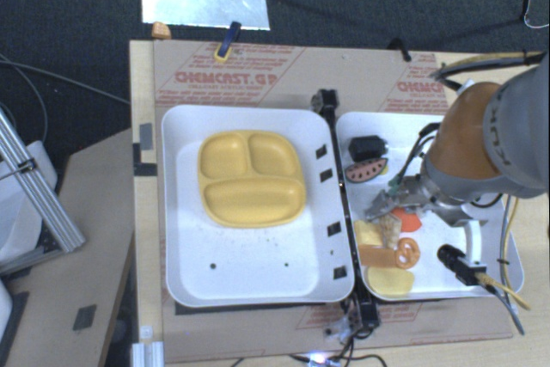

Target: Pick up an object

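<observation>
Nearest you, a yellow toy piece (391,280) sits at the right bin's (357,126) front edge, a pretzel (406,252) just at its 1 o'clock. Your claw (388,206) hovers over the food pile; you cannot tell its state. At 9 o'clock, the left bin (185,271) holds a yellow divided plate (252,178).

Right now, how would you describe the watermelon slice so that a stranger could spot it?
Look in the right-hand white bin, toward its upper left corner. Just below a small black block lies the watermelon slice, a flat wedge with red flesh, dark seeds and a green rind, unlike the yellow and orange pieces lower down.
</observation>
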You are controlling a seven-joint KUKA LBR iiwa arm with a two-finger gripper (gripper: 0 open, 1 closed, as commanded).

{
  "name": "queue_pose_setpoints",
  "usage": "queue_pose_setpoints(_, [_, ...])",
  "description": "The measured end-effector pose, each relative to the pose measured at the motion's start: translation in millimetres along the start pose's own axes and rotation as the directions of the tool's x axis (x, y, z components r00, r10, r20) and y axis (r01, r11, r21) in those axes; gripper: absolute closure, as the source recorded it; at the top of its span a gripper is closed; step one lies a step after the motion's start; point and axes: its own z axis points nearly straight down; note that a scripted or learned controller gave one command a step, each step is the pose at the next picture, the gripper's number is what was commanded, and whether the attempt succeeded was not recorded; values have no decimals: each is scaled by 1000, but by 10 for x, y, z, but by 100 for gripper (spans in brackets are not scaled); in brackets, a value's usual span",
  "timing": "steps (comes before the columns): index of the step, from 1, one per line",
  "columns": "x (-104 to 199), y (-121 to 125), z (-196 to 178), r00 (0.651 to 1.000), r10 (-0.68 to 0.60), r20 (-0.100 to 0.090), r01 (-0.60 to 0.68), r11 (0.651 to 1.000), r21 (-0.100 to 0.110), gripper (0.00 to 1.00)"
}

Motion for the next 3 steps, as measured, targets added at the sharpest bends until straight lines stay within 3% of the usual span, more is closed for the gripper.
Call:
queue_pose_setpoints(1, [3,49,-112,1000,-3,2,3,1000,-9,100])
queue_pose_setpoints(2, [502,711,-1074,1000,-13,2,13,1000,-21,100])
queue_pose_setpoints(3, [166,403,-1004,1000,0,3,0,1000,-6,100])
